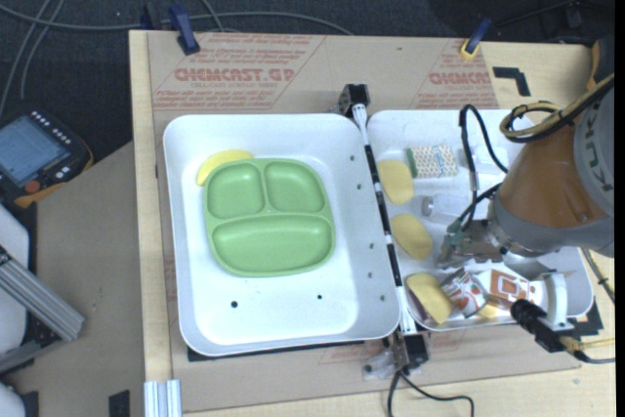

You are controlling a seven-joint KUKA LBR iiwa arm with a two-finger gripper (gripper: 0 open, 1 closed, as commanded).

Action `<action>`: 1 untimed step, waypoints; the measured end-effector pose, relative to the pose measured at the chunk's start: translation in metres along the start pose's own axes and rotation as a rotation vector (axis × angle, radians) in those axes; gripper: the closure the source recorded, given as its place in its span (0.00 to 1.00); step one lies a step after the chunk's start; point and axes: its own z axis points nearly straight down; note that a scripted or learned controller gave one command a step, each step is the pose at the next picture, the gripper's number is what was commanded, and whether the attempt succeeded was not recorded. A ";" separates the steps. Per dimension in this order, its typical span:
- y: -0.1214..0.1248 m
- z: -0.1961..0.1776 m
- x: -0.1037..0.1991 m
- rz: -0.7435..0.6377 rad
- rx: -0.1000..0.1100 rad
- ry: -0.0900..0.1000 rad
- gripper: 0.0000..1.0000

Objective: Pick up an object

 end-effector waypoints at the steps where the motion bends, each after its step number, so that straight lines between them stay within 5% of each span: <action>1: 0.000 0.000 0.000 0.000 0.000 0.000 0.00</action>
